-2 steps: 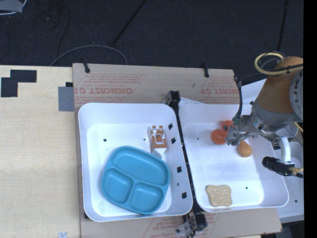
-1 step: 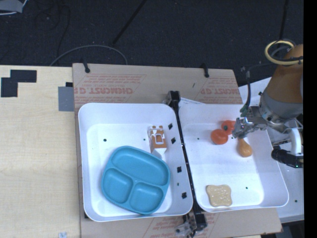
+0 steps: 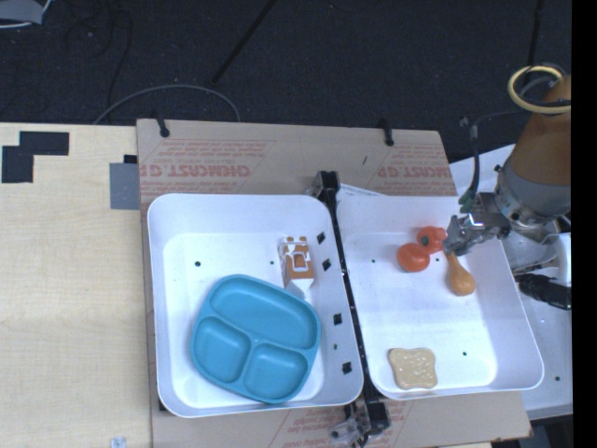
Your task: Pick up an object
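In the right bin point(image 3: 485, 367) lie a red-orange toy point(image 3: 416, 253) with a dark spot on top, a tan pear-shaped piece point(image 3: 459, 276) and a beige toast-like slab point(image 3: 412, 368). My gripper point(image 3: 462, 234) hangs low over the bin's upper right part, just right of the red toy and right above the tan piece's narrow end. Nothing is visibly held. The left bin point(image 3: 173, 250) holds a blue divided plate point(image 3: 255, 338) and a small orange-and-white toy point(image 3: 298, 259).
A black divider with clips point(image 3: 340, 287) runs between the two bins. Cardboard point(image 3: 280, 161) lies under and behind them. The arm's orange band point(image 3: 546, 147) rises at the right edge, with cables point(image 3: 546, 287) beside the right bin.
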`<state>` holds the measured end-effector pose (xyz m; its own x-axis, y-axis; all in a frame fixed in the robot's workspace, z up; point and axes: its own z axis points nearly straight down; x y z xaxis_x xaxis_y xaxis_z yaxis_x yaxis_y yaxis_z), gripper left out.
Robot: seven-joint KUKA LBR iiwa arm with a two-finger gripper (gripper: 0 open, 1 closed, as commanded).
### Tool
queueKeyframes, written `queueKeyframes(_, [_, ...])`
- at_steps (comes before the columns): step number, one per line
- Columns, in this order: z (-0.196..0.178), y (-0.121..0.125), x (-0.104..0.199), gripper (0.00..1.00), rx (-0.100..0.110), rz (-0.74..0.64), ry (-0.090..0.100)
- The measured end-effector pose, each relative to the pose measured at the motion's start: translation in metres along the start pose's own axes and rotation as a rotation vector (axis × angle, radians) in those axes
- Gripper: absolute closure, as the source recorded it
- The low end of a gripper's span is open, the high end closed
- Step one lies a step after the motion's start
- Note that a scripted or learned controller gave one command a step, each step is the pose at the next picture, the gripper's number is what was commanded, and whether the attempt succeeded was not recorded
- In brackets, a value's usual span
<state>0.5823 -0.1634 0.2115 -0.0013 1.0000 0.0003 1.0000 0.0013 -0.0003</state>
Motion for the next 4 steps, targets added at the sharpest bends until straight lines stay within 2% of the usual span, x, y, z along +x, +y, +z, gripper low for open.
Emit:
queueKeyframes(2, [0.001,-0.003,0.091,1.0,0.004,-0.002,0.002])
queueKeyframes(3, [-0.011,0.001,0.138,1.0,0.002,-0.001,0.001])
queueKeyframes(4, [-0.017,0.002,0.198,1.0,0.002,-0.004,0.001])
